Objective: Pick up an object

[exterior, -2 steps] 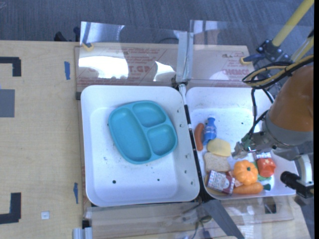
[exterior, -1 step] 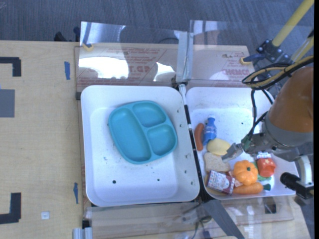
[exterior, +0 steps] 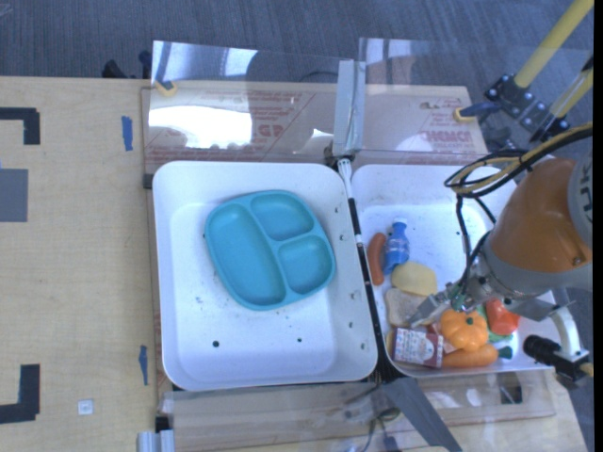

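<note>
The desk (exterior: 66, 281) carried two shallow white bins side by side. The left bin (exterior: 188, 347) held a blue divided plate (exterior: 271, 249) with three compartments, lying flat near the bin's middle, tilted askew to the bin walls.

The right bin (exterior: 429, 210) held a cluster of toy food items in its near half. A small blue bottle (exterior: 398, 246) lay beside an orange-red sausage-shaped piece (exterior: 377, 257), the two just beside each other close to the dividing wall. Below them sat a pale yellow rounded piece (exterior: 415, 278) and a beige slice (exterior: 402, 306) touching it. A red-and-white packet (exterior: 416, 347) lay at the near edge of the bin. An orange bell pepper (exterior: 464, 329) rested next to a carrot (exterior: 469, 356), with a red piece (exterior: 502, 319) just to the right.

The arm (exterior: 537, 224) reached in from the right, its orange band above the wrist positioned over the right bin. The tool (exterior: 454, 299) sat low over the toy pile, directly above the orange bell pepper and beside the beige slice. Whether it was apart or together could not be determined, and no item was visibly between its ends
</note>
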`<action>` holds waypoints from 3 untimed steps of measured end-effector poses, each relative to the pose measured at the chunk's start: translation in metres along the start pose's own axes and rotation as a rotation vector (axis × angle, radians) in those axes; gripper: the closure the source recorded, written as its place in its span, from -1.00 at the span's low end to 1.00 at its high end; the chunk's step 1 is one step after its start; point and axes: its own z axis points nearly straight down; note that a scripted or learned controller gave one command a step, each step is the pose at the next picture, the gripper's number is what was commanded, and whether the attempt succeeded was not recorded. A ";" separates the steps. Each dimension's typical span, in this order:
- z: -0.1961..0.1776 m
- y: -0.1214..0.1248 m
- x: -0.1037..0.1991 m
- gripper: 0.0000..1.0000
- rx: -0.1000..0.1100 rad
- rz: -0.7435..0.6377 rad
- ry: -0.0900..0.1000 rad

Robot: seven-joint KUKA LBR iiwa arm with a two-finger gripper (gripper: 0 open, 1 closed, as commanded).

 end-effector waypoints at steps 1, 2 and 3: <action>-0.012 -0.019 -0.028 -1.00 0.000 -0.069 -0.004; -0.088 -0.015 -0.020 -1.00 -0.003 0.070 -0.006; 0.006 0.001 0.008 -1.00 -0.006 0.283 -0.005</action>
